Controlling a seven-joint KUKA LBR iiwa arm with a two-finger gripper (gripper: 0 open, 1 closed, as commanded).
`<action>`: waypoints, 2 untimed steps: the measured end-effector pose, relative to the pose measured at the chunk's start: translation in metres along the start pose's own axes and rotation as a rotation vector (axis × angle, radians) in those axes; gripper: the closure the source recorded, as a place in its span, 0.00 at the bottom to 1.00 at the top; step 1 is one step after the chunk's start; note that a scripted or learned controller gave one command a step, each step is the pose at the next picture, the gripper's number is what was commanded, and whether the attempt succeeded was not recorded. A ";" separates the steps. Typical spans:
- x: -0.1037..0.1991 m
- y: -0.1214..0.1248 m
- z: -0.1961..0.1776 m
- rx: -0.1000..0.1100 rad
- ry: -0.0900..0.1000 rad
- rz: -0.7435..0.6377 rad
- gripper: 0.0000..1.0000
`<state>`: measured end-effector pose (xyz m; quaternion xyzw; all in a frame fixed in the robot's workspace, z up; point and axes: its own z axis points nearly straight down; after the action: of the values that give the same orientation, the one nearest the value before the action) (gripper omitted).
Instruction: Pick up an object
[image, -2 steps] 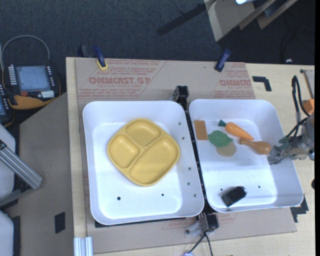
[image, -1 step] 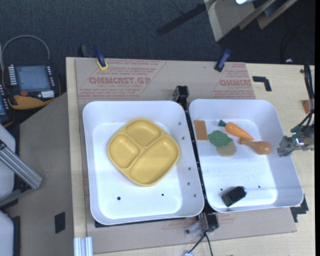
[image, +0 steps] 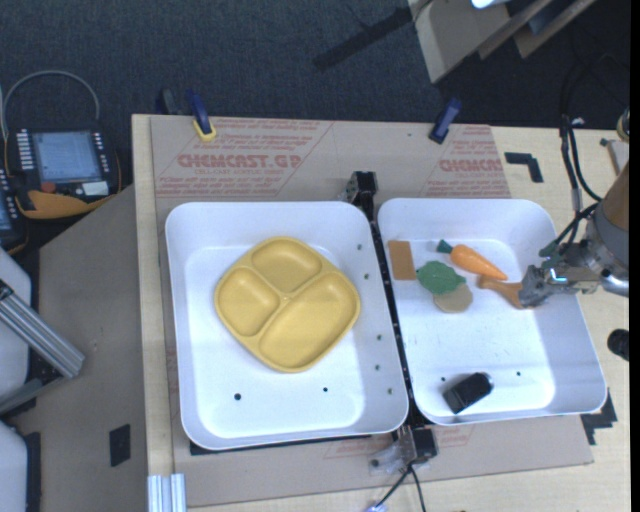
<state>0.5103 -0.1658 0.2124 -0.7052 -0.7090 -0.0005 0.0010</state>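
Although the task names no particular object, the likeliest target is the small brown wooden piece (image: 503, 291) lying in the right bin (image: 500, 395), because the gripper (image: 533, 286) sits right at its outer end. Whether the jaws are spread or pressed together cannot be told from this angle; the grey hardware hides them, and nothing shows the piece actually between them, so no hold can be claimed.

Just above the wooden piece lies a toy carrot (image: 478, 263), its tip pointing toward the gripper and its body touching or nearly touching the brown piece. To the left sit a green leafy toy (image: 437, 276) overlapping a tan round piece (image: 453, 299), and beside those a flat orange-brown block (image: 402, 260) near the bin's left wall. This cluster crowds the upper part of the bin, which probably explains an approach from the right edge, where there is room. A black object (image: 467, 391) rests well apart, near the bin's lower rim.

Across the divider, the left bin (image: 200, 330) holds a yellow divided plate (image: 287, 302), lying flat near its centre. Both bins sit side by side on the desk (image: 300, 150), on a board held by clamps at the far edge, presumably to keep it from shifting.
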 end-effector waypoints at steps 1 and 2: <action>0.055 0.018 -0.012 -0.004 -0.001 -0.002 1.00; 0.104 0.029 -0.003 0.001 -0.001 0.003 1.00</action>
<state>0.5388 -0.0621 0.2157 -0.7064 -0.7078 -0.0001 0.0010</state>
